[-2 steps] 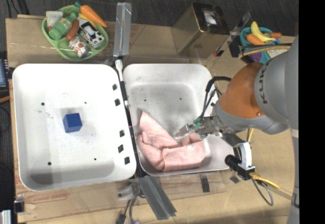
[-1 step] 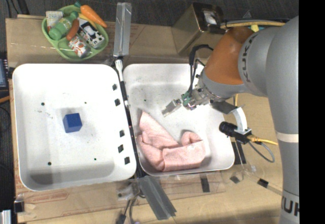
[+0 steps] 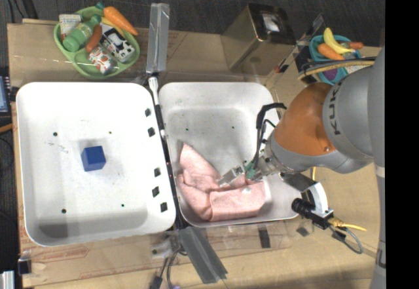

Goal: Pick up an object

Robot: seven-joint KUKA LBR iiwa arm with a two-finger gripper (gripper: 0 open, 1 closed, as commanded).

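- Far left, on the bench beyond the bins: green bowl piled with toy food; an orange carrot lies across its top right.
- Left bin: white, shallow. A single blue cube sits on its floor, a little left of centre, well apart from every wall.
- Divider between the bins: a grey metal bar rises toward the far side from the gap where the bins meet.
- Right bin: white. A pink cloth lies crumpled in the near half, spread from the left wall across to the near-right corner, with a folded ridge along its near edge.
- Gripper: down in the right bin, at the right upper edge of the pink cloth and touching or just over it. Cannot tell how the pincer stands; the tips are small and blurred against the fabric.
- Arm: orange band and grey housing hang over the right rim of the right bin, a black cable looping on its left side.
- Far right, beyond the arm: a brown box, then a second bowl holding a yellow banana.
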